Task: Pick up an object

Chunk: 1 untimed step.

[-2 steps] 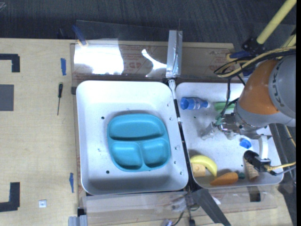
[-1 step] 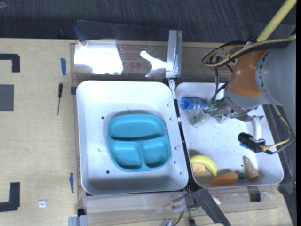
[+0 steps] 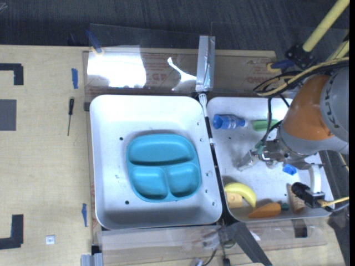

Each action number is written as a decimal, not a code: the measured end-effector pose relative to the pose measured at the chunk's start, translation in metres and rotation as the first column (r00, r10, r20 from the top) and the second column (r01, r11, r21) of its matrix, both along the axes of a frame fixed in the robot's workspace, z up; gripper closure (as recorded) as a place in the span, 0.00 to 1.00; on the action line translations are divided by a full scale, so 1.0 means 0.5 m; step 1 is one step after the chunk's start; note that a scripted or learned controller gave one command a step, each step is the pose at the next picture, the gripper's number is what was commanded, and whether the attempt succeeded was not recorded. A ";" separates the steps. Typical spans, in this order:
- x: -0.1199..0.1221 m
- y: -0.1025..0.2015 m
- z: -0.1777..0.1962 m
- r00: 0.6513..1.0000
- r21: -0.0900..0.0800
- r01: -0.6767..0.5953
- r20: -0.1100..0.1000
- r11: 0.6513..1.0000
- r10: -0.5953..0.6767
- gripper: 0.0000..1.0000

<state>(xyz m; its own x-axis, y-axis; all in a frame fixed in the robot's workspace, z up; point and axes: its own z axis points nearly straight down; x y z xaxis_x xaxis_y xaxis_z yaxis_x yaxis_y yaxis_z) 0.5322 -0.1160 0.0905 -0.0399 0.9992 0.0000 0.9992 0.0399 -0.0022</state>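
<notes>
The pincer [image 3: 250, 158], whose grip I cannot make out, hangs in the right bin [image 3: 244, 215], with a clear blue-capped bottle [image 3: 228, 122] above-left of it, a yellow banana [image 3: 240, 193] and orange carrot [image 3: 264, 209] below, and a blue divided tray [image 3: 163, 165] in the left bin [image 3: 105, 148].

- A pale plywood bench [image 3: 39, 170] spans the frame's left and middle.
- Two shallow white plastic bins sit side by side on it: the left bin [image 3: 105, 148] at centre, the right bin [image 3: 233, 107] at right.
- A thin dark screwdriver [image 3: 70, 114] lies at left.
- Black angle marks [image 3: 14, 73] and blue tape strips [image 3: 74, 77] dot the left part.
</notes>
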 end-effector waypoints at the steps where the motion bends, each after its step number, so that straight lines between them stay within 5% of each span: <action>1: 0.112 0.047 -0.006 0.997 0.000 0.077 0.009 0.997 -0.077 0.00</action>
<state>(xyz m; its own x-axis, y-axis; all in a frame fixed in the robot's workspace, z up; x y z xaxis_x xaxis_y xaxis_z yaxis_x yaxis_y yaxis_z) 0.5883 -0.0925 0.0875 0.0371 0.9993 -0.0008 0.9993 -0.0371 0.0069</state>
